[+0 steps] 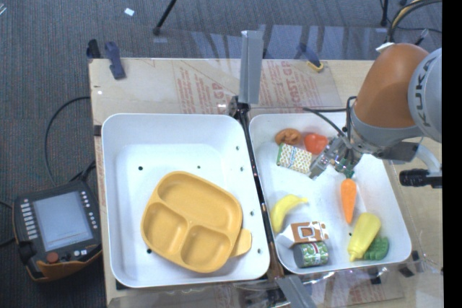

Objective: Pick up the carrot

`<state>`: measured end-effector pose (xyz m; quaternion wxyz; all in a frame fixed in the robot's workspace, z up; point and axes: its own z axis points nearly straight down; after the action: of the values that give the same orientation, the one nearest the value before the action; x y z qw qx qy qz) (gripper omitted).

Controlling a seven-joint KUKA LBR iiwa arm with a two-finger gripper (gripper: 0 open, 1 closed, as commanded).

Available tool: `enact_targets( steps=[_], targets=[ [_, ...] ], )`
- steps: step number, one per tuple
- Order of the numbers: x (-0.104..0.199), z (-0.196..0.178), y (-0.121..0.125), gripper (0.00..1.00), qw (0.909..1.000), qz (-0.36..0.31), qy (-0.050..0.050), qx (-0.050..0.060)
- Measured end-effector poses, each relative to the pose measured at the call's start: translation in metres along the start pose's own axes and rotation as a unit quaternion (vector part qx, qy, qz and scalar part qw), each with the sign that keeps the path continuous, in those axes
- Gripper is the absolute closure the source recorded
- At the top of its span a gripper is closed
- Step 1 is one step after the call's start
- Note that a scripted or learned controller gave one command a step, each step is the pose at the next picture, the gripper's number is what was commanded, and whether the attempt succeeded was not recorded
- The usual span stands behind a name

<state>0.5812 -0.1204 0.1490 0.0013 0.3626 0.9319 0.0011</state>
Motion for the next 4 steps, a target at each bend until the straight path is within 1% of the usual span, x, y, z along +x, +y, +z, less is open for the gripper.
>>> enact_targets(
  steps=[1, 2, 3, 4],
  targets=[
    [-0.056, -0.067, -0.059, 1.0, 0.9904, -0.138, -0.001, 0.0],
    [-0.056, -0.066, -0.058, 0.0, 0.9903, -0.139, 0.0, 0.001],
    [-0.068, 0.046, -0.043, 0.0, 0.9948, -0.102, -0.003, 0.0],
    [-0.01, 0.062, -0.075, 0.0, 0.9999, 0.016, 0.002, 0.002]
  ],
)
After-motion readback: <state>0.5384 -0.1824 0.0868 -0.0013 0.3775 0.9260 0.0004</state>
